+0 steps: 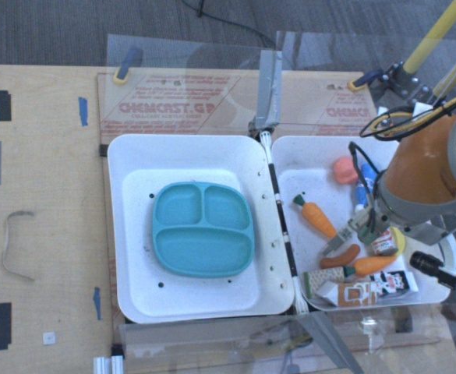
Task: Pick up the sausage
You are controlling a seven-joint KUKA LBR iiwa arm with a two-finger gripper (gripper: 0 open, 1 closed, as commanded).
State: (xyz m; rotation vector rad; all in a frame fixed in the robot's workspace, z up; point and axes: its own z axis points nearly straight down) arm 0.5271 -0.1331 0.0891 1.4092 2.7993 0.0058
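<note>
**Jaws low over the sausage in the right bin**

Seen from above at a slant: a wooden desk (pixel 48 232) bearing two shallow white bins side by side. Left bin (pixel 126 162) carrying a teal divided plate (pixel 203 229) near its middle. Right bin (pixel 305 158) crowded toward its lower right corner. Reaching in from the right, the grey arm (pixel 426 174) with its orange band, wrist bent down into that corner. Below it, a printed carton (pixel 364 289) lying flat along the bin's near wall. Jaws (pixel 351 238) down just above and touching or nearly touching the sausage (pixel 341 257); spread or pressed together, impossible to tell. Sausage lying flat, brownish-red, between a carrot (pixel 316 216) to its upper left and an orange piece (pixel 374 265) to its right. Pink lump (pixel 345 170) well apart, farther back.
</note>
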